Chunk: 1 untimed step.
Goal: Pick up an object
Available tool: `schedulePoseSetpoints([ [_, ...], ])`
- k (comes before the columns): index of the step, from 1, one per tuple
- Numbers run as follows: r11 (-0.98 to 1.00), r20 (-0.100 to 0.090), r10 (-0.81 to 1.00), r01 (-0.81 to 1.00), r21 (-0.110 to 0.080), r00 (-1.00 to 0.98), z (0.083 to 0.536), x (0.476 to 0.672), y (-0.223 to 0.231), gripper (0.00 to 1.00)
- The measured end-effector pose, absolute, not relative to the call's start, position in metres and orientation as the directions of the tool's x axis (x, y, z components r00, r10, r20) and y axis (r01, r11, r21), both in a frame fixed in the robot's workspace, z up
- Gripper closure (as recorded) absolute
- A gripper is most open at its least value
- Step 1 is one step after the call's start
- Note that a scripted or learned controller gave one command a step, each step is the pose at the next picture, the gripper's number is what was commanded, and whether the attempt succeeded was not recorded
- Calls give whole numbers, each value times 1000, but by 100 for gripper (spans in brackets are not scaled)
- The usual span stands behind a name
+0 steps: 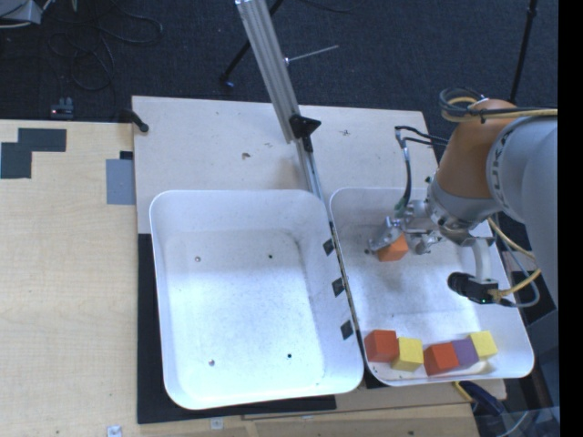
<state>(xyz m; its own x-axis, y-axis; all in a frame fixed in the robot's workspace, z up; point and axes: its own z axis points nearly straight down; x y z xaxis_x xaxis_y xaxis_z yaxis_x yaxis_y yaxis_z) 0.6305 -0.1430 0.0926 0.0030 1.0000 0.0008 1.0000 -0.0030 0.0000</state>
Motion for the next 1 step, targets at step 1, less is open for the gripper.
schedulePoseSetpoints([
  [1,-7,2,1000,1000,-6,7,100,629,-143,100],
])
